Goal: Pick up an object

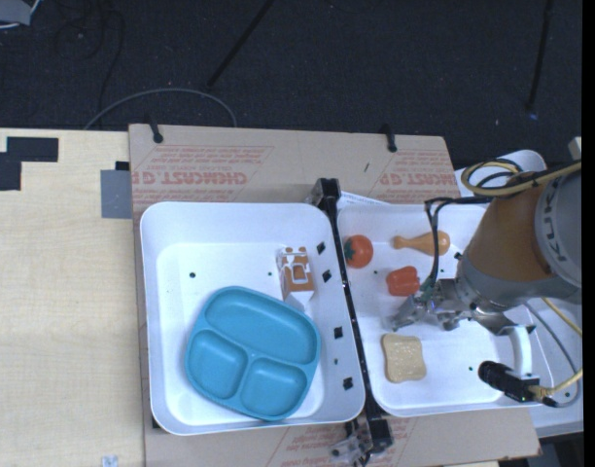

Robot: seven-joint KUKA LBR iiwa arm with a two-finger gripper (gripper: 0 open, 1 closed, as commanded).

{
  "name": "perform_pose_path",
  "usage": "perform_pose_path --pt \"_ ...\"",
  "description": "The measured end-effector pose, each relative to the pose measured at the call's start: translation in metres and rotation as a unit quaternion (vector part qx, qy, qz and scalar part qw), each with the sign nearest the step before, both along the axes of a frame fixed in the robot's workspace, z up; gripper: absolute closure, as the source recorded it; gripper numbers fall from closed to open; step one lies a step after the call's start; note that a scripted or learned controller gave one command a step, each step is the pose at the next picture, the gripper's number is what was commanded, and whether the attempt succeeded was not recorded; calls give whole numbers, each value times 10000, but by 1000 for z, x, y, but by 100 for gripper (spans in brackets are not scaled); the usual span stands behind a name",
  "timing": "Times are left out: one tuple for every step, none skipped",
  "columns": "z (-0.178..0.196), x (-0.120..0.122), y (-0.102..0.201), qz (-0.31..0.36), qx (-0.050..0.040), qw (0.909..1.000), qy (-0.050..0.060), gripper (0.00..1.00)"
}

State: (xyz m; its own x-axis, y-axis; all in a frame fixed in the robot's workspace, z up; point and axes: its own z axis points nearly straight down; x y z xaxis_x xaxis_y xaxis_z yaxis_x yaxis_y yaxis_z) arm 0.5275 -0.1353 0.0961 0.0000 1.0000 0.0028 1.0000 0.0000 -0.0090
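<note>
Just beside my gripper (pixel 411 311), whose state I cannot tell, lie a red plastic pepper (pixel 402 280) and a tan bread slice (pixel 403 357); closing between them risks grabbing nothing.

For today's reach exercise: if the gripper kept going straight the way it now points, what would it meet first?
Probably the slice of bread: the gripper points left and downward, just above it. The red pepper lies close by, and depth is hard to judge.

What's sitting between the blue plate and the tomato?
In the camera view, a small orange-and-white toy and the bins' dividing walls lie between the blue plate and tomato.
</note>
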Motion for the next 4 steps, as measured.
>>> perform_pose_path --pt "-9 -1 0 -9 -5 10000 -22 0" --pt "2 0 -1 -33 -6 10000 -28 100" --pt "62 -5 -6 -30 -16 10000 -50 100" --pt "115 -5 -7 5 -17 10000 -57 100"
